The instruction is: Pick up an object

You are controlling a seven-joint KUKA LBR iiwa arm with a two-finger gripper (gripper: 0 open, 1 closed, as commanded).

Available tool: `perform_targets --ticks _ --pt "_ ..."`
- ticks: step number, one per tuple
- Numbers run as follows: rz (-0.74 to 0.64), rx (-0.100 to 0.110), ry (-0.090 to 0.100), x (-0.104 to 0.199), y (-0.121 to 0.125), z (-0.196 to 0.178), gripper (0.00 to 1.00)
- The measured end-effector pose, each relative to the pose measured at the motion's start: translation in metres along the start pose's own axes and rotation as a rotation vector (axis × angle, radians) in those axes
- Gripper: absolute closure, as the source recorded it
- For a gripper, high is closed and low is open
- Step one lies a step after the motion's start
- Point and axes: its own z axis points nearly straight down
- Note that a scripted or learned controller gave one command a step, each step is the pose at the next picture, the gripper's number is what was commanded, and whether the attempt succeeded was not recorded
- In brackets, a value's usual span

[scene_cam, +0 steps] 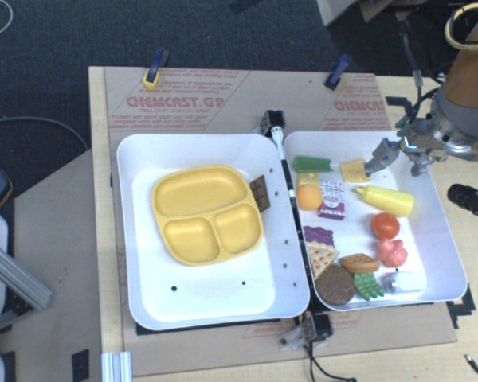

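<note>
Pincer (pixel 400 159) hovers over right bin (pixel 454 249), fingers spread, nothing held. Yellow bottle (pixel 386 199) just below it, cheese wedge (pixel 353 170) beside — crowded toys, fingers may clip cheese or bottle rolls away.

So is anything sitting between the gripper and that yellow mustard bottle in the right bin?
Nothing visible. The gripper hangs just up-left of the yellow mustard bottle, with bare white bin floor between them; the yellow cheese wedge lies off to its left.

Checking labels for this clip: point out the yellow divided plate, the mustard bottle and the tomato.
yellow divided plate (pixel 201 191), camera view, floor of its large compartment.
mustard bottle (pixel 389 200), camera view, middle of its yellow body.
tomato (pixel 385 226), camera view, centre of its red top.
</note>
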Motion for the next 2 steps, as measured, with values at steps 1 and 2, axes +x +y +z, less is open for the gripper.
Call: perform_targets --ticks 1,2 --pt "-0.003 -0.014 -0.003 0.000 0.003 -0.008 0.00" --pt "-0.003 -0.007 0.000 0.003 0.004 0.055 0.00"
